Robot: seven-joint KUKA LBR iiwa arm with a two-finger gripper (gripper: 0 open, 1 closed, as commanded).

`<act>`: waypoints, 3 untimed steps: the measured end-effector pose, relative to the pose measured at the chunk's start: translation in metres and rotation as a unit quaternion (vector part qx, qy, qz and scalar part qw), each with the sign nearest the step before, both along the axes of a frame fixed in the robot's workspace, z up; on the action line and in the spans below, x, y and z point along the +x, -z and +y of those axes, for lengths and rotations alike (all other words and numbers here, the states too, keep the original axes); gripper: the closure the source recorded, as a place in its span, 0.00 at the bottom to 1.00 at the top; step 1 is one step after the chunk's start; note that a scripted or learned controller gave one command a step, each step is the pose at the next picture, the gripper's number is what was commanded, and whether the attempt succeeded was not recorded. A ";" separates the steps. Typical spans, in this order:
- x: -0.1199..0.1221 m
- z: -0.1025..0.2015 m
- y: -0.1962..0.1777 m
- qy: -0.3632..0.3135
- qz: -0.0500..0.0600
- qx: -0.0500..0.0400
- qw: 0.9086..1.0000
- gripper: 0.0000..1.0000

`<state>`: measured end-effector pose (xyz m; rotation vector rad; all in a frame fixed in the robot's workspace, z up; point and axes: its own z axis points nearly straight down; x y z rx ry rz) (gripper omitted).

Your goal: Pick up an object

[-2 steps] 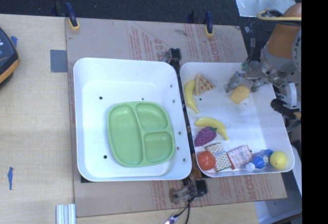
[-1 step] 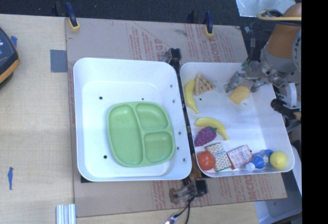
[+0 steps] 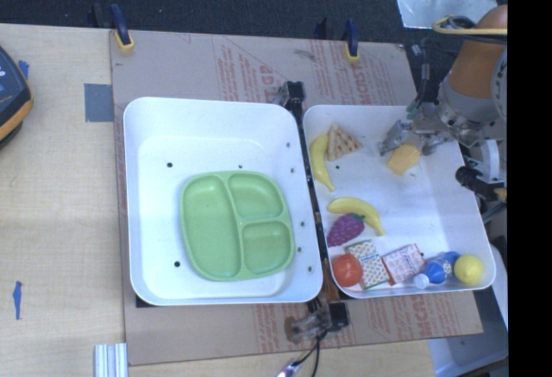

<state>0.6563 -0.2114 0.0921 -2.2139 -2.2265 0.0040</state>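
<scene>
The gripper [image 3: 404, 141] hangs over the far part of the right bin [image 3: 448, 203]. A yellow cheese-like block [image 3: 403, 160] lies directly under its fingertips, just right of the toast slice [image 3: 341, 142]. I cannot tell the fingers' state.

- Arm [image 3: 476, 65]: cut off by the right edge of the camera view; only the orange band and part of the wrist show.
- Gripper [image 3: 407, 140]: fingers too small and blurred to resolve; contact with the yellow block [image 3: 403, 160] just below cannot be judged.
- Dark device [image 3: 12, 95]: cut by the left edge; identity unclear.
- Small cartons [image 3: 388, 264]: printing too small to read.
- Blue-and-white item [image 3: 435, 270]: partly covered by neighbours; kind unclear.
</scene>
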 end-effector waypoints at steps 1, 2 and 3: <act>0.000 0.000 0.000 0.000 0.000 0.000 1.000 0.00; 0.000 0.000 0.000 0.000 0.000 0.000 1.000 0.00; 0.000 0.000 0.000 0.000 0.000 0.000 1.000 0.00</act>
